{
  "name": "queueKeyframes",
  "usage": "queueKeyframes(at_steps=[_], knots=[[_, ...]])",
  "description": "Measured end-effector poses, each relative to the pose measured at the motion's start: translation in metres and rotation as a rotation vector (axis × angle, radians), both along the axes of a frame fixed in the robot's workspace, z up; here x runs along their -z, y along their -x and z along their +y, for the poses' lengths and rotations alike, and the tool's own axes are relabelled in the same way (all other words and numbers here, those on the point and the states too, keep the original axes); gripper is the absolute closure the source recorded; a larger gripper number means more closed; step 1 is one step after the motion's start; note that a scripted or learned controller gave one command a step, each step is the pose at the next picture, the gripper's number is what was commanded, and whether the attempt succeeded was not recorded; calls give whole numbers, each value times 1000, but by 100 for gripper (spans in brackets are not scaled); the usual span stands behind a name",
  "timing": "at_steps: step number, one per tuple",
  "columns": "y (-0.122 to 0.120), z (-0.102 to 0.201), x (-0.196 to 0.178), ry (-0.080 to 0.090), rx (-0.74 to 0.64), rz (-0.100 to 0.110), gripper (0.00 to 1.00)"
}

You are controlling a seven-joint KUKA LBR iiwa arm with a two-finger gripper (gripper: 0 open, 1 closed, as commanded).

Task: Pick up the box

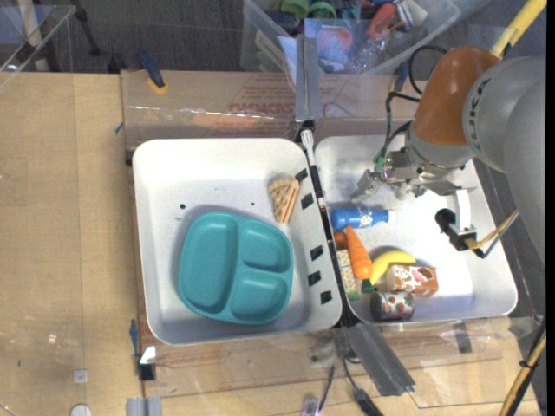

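Observation:
The box [411, 279] is a small carton printed in white, red and orange. It lies near the front of the right bin [494, 276], touching a yellow banana [392, 259]. My gripper [384, 182] hangs over the back half of the same bin, well behind the box and just above a blue bottle [358, 218]. Nothing shows in its grasp.
An orange carrot [359, 253] lies left of the banana, and a dark round container [392, 305] sits in front of the box. The left bin [160, 167] holds a teal divided plate [235, 267] and a waffle-like wedge [283, 198]. A clear tub of toys [347, 11] stands behind the bins.

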State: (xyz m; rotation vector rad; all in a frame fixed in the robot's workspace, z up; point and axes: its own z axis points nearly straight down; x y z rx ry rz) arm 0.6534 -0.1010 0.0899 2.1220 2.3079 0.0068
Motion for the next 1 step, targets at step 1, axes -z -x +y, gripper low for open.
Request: queueKeyframes(at_steps=[1], knots=[[-1, -2, -11, 2, 4, -4, 100]])
